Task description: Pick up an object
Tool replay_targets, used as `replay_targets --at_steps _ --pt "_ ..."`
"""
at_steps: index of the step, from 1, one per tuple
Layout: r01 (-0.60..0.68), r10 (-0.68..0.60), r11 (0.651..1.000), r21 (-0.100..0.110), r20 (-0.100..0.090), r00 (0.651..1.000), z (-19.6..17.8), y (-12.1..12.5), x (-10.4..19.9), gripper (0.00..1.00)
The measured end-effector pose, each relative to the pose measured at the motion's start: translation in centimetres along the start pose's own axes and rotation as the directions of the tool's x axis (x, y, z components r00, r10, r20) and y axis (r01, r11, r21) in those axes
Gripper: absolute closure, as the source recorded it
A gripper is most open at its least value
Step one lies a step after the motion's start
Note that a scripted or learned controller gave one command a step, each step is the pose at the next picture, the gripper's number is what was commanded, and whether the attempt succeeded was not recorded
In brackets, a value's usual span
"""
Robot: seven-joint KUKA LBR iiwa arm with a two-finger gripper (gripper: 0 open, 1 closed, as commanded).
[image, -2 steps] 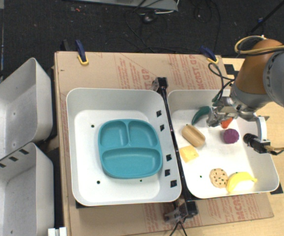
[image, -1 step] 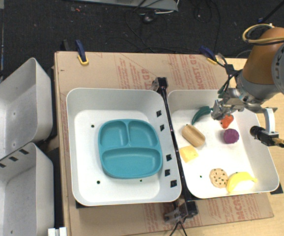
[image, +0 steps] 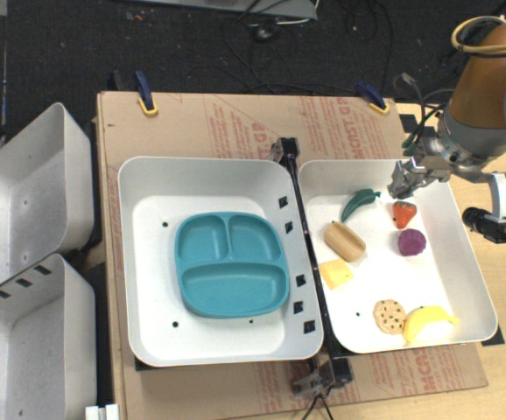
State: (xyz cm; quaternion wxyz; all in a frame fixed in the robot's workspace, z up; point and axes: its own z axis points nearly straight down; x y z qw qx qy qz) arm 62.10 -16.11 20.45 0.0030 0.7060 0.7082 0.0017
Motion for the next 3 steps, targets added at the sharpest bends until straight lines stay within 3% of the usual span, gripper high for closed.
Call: replay_targets --at_steps 2,3 --pt "0.005 -0.005 1.0 0.006 -0.004 1.0 -2.6 -1.4 11.6 1.0" --pt "0.005 -0.005 1.0 0.008 -0.003 1.0 -1.9 -1.4 16.4 1.0"
